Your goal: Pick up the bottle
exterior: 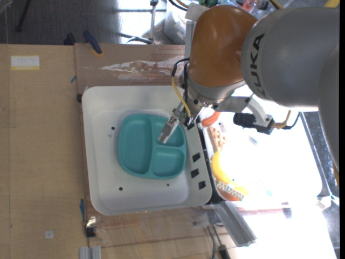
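Approach step: end effector, grip state unreadable, over teal sectioned plastic plate in left white bin; next locate bottle.

- A single fixed camera sits above the bench and looks down on it at a slant.
- The left white bin lies near the middle of the view, whole, with a teal divided plate in it.
- The right white bin runs toward the right side and is washed out by strong light.
- The arm enters from the right and top; being closer to the lens, it looms large and covers part of the right bin.
- Along the top edge, beyond the bench, the view takes in grey floor and some clutter.
- The camera stands far enough back to take in the brown bench surface left of the bins.
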Available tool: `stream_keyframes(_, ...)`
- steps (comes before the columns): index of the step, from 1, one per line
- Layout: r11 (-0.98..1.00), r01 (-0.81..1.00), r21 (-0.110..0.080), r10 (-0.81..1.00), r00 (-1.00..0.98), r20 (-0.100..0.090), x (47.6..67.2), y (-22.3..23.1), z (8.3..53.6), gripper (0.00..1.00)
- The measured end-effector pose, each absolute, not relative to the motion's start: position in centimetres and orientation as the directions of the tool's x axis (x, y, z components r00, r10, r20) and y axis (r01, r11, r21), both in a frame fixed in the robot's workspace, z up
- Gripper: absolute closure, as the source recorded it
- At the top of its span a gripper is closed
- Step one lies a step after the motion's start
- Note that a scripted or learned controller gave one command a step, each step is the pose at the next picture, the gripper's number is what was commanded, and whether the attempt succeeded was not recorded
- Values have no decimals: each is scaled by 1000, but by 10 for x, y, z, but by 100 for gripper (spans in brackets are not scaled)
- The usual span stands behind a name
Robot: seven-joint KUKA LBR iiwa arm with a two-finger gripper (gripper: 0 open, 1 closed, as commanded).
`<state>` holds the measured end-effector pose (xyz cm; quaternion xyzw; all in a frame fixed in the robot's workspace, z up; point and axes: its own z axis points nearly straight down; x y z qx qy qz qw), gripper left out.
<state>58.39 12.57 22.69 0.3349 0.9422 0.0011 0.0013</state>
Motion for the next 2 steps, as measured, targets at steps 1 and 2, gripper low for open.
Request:
stream_keyframes(1,292,957,-4,957,-292,1,516,209,135,0)
stream_keyframes(2,-172,985,22,985,171,17,510,153,95,0)
